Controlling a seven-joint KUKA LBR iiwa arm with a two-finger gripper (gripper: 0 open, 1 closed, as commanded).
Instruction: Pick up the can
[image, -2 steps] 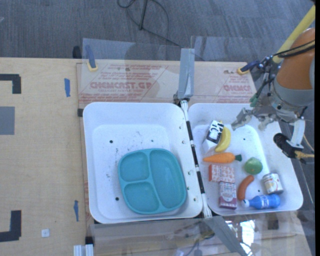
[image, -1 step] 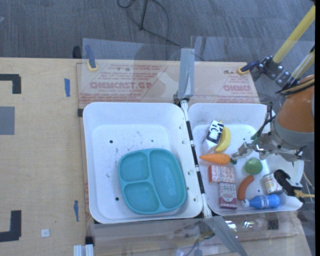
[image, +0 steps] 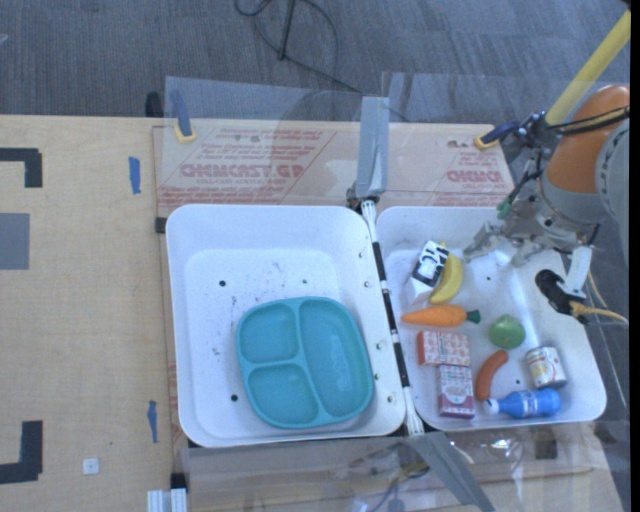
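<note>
Gripper (image: 497, 238) near right bin's far edge, finger state impossible to tell. Can (image: 544, 367) crowded by green lime (image: 507, 331), blue bottle (image: 525, 404); likely nudged aside.

Grey arm (image: 590, 170) from the right, pincer (image: 505, 240) pointing down-left.

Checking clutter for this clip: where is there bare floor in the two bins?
Left bin: bare along the back and left of the teal tray. Right bin: crowded; a bare patch lies between the banana, the green fruit and the pincer.
</note>
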